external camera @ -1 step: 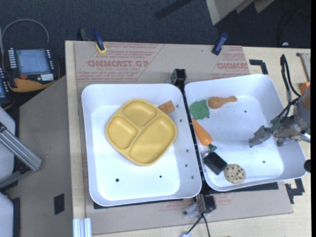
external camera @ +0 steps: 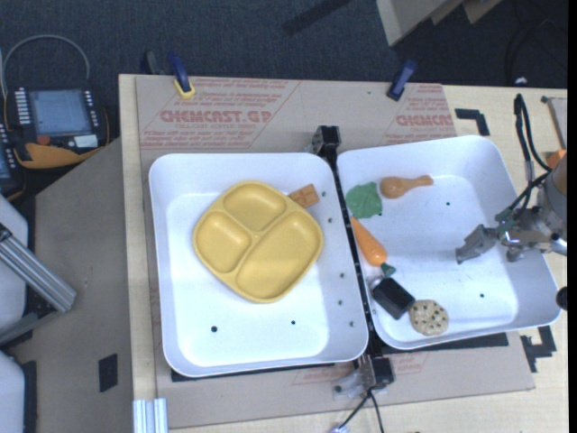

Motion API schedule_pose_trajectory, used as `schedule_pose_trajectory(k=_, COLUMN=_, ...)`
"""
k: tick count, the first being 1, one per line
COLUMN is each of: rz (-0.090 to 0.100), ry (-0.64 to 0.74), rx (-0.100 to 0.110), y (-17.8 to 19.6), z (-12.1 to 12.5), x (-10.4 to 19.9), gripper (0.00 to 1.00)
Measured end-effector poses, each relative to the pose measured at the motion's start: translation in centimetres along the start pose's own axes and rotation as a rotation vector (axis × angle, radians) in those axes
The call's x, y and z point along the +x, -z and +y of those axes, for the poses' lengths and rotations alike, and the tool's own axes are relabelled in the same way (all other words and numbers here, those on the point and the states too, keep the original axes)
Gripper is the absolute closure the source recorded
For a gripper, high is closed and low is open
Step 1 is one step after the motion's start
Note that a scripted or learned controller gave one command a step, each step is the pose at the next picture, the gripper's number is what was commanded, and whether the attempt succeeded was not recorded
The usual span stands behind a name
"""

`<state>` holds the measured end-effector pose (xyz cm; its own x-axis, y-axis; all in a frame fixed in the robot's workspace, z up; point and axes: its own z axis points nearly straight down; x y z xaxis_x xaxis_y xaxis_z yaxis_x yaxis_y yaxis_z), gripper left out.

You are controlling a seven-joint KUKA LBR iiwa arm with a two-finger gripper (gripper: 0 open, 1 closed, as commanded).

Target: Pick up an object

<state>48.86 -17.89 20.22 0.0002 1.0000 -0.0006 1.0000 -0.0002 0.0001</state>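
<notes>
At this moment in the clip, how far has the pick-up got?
Nothing looks picked yet. The tool sits over bare floor in the right bin, with nothing between its fingers. The carrot, green piece, cookie and black block all lie in the bin. Approach, grasp and lift remain.

Slanted overhead view of both bins [external camera: 171,269]

right bin [external camera: 469,165] floor lies open mid-way; carrot [external camera: 368,242], black block [external camera: 393,297], cookie [external camera: 428,317] crowd its left.
</notes>
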Motion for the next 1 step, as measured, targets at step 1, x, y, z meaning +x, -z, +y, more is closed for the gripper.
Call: schedule_pose_trajectory(k=1, rz=0.004, ry=0.000, rx=0.006, y=-5.00, z=0.25, x=1.02, gripper=0.00)
